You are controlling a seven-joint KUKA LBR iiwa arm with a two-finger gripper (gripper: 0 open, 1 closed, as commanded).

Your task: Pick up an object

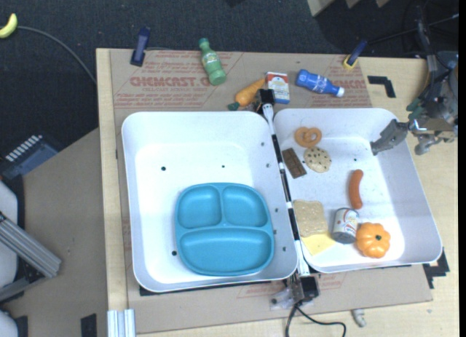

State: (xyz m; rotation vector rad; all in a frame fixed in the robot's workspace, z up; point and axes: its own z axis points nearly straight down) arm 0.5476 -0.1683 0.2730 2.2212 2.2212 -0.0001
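A blue tray (224,228) is noted in the left bin (145,146). Candidates, such as the sausage (355,188), lie in the right bin (408,190). The hand (397,135), at 2 o'clock, grasps nothing; its clench cannot be told. Crowded items risk a glancing miss.

We see our gripper (408,137) as grey metal, with a dark angled finger (386,139) and blurred pale-and-black parts behind it.
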